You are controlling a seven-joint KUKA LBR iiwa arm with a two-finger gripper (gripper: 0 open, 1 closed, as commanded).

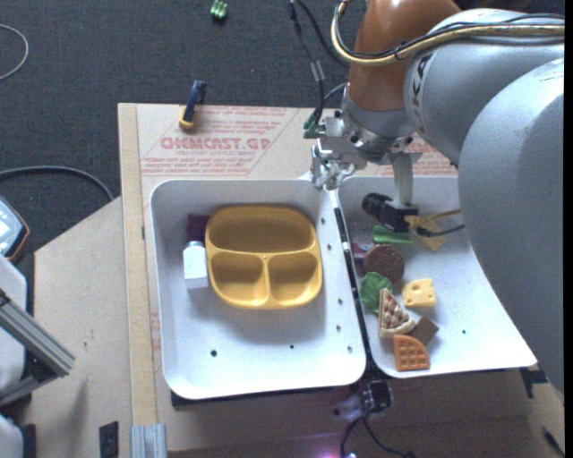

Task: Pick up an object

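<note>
Nearest the bottom of the frame, in the right bin [479, 309], an orange waffle [412, 353] lies at the lower end of a cluster of toy foods. Just above it are a brown block [426, 330] and a pizza slice [391, 313], touching each other. A cheese wedge [419, 293] sits to the right of the slice and a green leaf [373, 286] to its upper left. Higher still is a round brown patty [383, 261], then a green piece [391, 235] and a yellow piece [431, 238] side by side.

In the left bin [170, 304] a yellow divided tray [264, 255] fills the middle. A white bottle [195, 265] stands against its left edge, with a dark purple thing [197, 224] just above the bottle.

The gripper [326, 173] hangs over the far rim where the two bins meet, above no toy food. Whether it is spread or closed cannot be told; nothing is seen in it.

Farther up, a board [242, 143] with red print bears a yellow and blue tool [191, 106] at its upper left corner. A small green thing [218, 10] lies on the dark floor at the top.
</note>
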